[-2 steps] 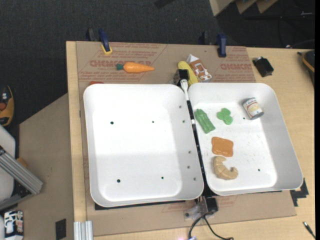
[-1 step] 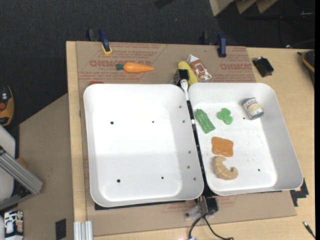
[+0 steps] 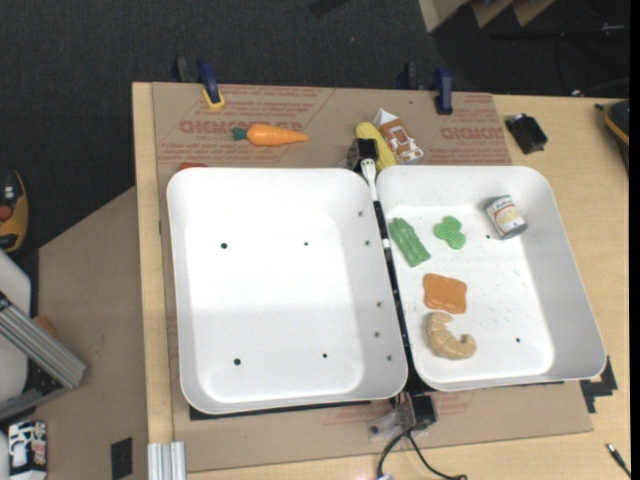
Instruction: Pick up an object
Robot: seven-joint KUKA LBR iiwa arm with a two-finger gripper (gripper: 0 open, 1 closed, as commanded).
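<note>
The right bin (image 3: 560, 268) held a green block (image 3: 408, 241), a green lump (image 3: 450, 232), a small can (image 3: 505, 216), an orange piece (image 3: 445, 293) and a croissant (image 3: 450, 336). A carrot (image 3: 268, 136) lay on the cardboard (image 3: 330, 118) behind the left bin (image 3: 275, 288).

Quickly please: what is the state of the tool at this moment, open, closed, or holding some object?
Tool: its state cannot be told from the camera view. The can and the croissant lie in the right bin, ungrasped.

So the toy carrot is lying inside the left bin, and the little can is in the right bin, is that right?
Not quite. The camera view shows the toy carrot lying on the cardboard board behind the left bin, outside it. The little can is indeed in the right bin.
</note>
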